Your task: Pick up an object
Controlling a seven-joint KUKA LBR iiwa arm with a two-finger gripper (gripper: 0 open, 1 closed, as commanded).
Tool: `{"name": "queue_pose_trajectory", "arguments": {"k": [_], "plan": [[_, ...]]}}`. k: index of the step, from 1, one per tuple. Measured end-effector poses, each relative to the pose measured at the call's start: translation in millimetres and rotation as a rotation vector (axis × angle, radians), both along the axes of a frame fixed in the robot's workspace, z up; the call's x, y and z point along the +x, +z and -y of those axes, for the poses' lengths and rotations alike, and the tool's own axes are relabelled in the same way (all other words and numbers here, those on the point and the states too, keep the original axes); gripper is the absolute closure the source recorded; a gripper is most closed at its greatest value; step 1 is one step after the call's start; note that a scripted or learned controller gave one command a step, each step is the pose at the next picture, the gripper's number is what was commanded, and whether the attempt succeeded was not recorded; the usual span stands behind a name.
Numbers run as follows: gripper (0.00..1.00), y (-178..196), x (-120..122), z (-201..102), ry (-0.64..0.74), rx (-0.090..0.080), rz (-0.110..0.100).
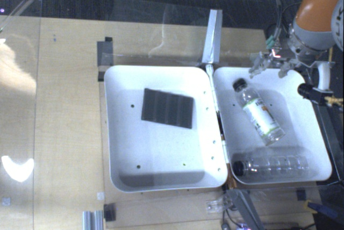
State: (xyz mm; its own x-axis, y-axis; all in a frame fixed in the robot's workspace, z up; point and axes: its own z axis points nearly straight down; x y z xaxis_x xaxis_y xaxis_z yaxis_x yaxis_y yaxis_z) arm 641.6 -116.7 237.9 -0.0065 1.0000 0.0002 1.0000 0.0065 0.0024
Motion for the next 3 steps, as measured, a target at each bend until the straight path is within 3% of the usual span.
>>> {"name": "queue_pose_trajectory", "arguments": {"k": [1,2,3], "plan": [[0.0,-146.1,16.3,-1.2,0.153,-0.002,0.005],[1.0,-132.4,19.2,-2.2,0.154,-0.002,0.015],[1.0,-51.5,28.7,-43.8,0.309,-0.002,0.005]]}}
